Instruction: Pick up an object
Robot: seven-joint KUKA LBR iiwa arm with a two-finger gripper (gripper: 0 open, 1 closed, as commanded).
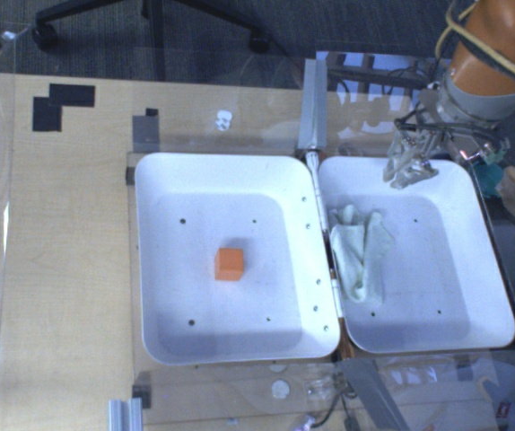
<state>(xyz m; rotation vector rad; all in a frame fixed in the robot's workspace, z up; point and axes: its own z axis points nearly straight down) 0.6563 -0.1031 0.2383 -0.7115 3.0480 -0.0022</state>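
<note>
**Tool over the right bin's far edge, cube and cloth below**

The pale wooden tabletop [60, 268], smooth with a faint grain, carries two shallow white plastic bins with rounded corners and sloping walls, set side by side and touching along a narrow metal strip. In the left white bin [159, 187] a small orange cube [230, 264], matte and sharp-edged, sits alone near the middle of the flat floor, well apart from every wall. In the right white bin [455, 241] a pale green cloth [362, 252], soft and rumpled into long folds, lies along the left side of the floor, close to the wall shared with the other bin.

The grey metal arm with a glossy orange band [500, 16] comes in from the upper right. Its tool [409, 168], a cluster of thin silvery metal parts, hangs over the far edge of the right bin, near the back wall, apart from the cloth and far from the cube. Whether its fingers are apart or together I cannot tell; nothing is seen between them.

Black rectangular marks [60, 104] lie flat on the tabletop's far left. Beyond it, a black chair base [150, 7] stands on dark carpet.
</note>
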